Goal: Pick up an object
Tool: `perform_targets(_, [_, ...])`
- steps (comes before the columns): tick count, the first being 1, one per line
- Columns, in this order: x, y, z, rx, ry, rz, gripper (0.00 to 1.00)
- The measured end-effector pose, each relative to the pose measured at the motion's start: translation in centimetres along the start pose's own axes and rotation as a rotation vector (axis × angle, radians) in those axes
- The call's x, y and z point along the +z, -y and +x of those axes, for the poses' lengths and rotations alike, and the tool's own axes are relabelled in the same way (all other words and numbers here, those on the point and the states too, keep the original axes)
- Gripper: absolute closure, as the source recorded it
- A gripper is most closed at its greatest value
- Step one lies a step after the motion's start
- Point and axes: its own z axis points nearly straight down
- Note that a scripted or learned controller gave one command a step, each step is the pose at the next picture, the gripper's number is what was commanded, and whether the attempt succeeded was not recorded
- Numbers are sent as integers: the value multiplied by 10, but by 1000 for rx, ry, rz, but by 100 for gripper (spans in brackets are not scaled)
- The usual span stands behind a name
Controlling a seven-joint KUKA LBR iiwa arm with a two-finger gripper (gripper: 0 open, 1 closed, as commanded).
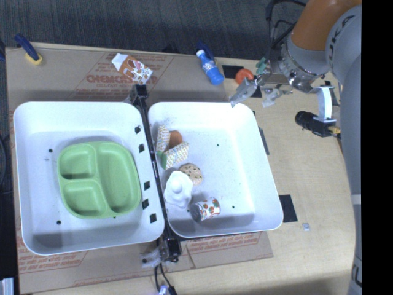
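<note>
Here, in the camera view, the gripper [253,93] hangs over the upper right corner of the right bin [245,165], its grey fingers spread apart with nothing between them. The pickable things lie down and to the left of it, bunched against that bin's left wall: a white plastic bottle [178,188], a small printed can [206,209] on its side, a speckled cookie [191,173] and a striped packet [174,155]. The left bin [37,134] carries a smooth green divided plate [98,179].
</note>
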Motion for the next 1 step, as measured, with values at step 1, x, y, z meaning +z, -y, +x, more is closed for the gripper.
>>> perform_targets(1, [145, -12, 63, -2, -2, 5, 0])
